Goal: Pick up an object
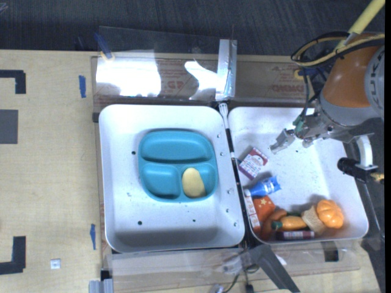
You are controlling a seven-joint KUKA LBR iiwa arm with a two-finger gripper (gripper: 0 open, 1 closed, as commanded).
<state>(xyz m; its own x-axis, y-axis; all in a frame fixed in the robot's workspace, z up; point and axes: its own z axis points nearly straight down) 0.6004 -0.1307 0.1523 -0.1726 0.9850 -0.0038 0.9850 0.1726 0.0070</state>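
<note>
- Two bins sit side by side on the bench [43, 163]: the left bin [116, 224] and the right bin [360, 224], touching along their inner edges.
- A divided tray [165, 157] lies in the middle of the left bin.
- A small rounded item [193, 182] rests in the tray's near right compartment.
- In the right bin, a small packet [253, 162] lies near the left wall, about midway.
- A tube-shaped pack [264, 185] lies just in front of the packet.
- A cluster of small food-shaped items [287, 218] fills the near edge, with a round pumpkin-shaped piece [330, 212] toward the near right corner.
- The gripper [283, 140] hangs over the right bin's far half, behind the packet.
</note>
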